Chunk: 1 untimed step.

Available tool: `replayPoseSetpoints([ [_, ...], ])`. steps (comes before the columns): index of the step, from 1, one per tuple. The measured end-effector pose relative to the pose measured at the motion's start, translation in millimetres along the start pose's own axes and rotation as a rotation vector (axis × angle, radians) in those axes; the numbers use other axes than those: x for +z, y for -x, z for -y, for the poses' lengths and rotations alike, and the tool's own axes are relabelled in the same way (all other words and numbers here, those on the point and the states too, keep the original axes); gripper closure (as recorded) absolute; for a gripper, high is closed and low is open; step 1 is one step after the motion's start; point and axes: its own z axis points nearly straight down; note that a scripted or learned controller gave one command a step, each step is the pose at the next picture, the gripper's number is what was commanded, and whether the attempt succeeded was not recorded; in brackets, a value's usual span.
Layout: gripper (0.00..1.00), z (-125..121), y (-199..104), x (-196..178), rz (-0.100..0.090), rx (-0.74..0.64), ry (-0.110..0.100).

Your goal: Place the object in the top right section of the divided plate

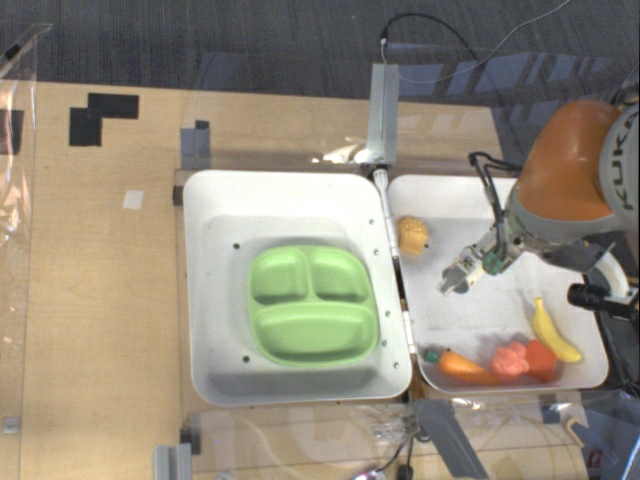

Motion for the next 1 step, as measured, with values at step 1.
replayPoseSetpoints([
  [1, 1.00, 17.9, -60.5, -38.6, 0.000, -0.067, 0.001],
])
